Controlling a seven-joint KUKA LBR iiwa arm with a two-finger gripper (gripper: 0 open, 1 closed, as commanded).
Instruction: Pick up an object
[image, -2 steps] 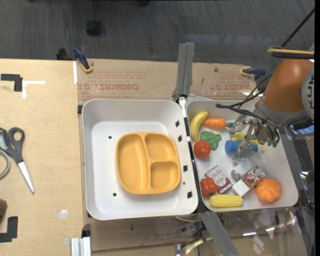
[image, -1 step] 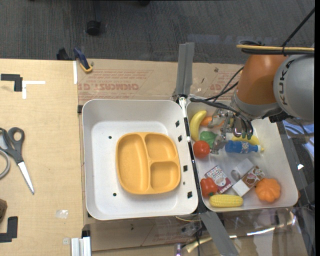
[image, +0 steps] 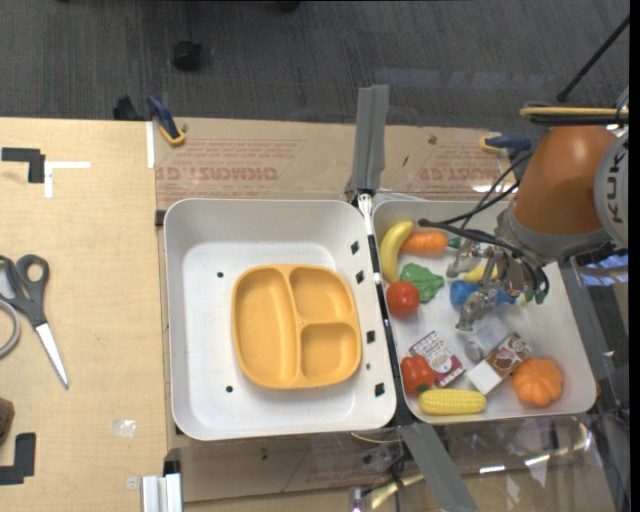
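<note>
Tool (image: 478, 300) low over the middle of the right bin (image: 578, 318), reached in from the right below the grey arm with orange band (image: 562, 180); metal fingers (image: 470, 312) pointing down and left, state (apart or together) cannot tell, nothing visibly between them. Directly under and beside the tool: a blue item (image: 464, 293), partly hidden, shape not resolved, with something yellow just above it, also partly hidden. Left of tool: green leafy piece (image: 422, 279), and just below-left of it a red tomato (image: 403, 298), round, no long axis. Upper left of bin: banana (image: 394, 246), long axis running upper right to lower left, slightly curved, near the bin's left wall; orange carrot-like piece (image: 428, 241) just beside it, long axis roughly left-right. Below tool: white-and-red carton (image: 436, 353) tilted; red pepper (image: 415, 373) touching its lower left; brown-and-white box (image: 500, 360) to the right. Front of bin: corn cob (image: 452, 402), long axis left-right along the front wall; orange pumpkin (image: 539, 381) in the front right corner. Left bin (image: 190, 300): yellow divided plate (image: 297, 326), three compartments, lying flat at centre. Counter (image: 80, 300) further left: scissors (image: 38, 310), blades pointing toward the lower right.
</note>
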